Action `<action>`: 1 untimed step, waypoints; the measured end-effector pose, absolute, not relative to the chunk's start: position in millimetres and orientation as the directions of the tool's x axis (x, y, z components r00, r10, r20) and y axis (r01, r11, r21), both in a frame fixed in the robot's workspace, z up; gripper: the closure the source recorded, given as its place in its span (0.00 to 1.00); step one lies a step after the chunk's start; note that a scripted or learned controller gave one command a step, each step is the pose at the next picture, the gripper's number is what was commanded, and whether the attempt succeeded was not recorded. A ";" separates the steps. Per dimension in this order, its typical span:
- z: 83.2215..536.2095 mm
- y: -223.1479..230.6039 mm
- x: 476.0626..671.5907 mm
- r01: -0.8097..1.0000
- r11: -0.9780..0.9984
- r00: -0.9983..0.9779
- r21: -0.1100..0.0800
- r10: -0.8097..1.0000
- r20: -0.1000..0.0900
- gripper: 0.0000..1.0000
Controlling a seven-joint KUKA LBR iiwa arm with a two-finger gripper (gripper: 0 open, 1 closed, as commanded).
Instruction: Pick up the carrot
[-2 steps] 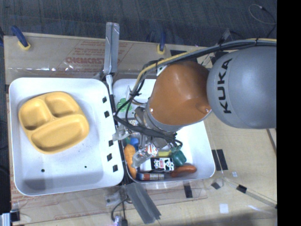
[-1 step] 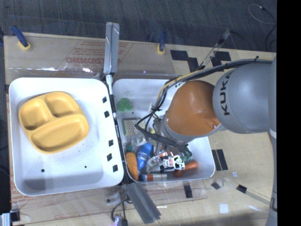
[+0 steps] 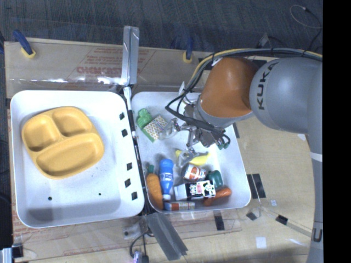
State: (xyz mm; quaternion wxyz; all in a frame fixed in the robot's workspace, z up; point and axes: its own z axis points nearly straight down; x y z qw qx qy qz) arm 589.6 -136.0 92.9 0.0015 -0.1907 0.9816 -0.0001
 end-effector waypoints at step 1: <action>193.2 -31.7 551.0 -0.345 0.939 -0.939 -0.001 -0.345 -0.003 0.00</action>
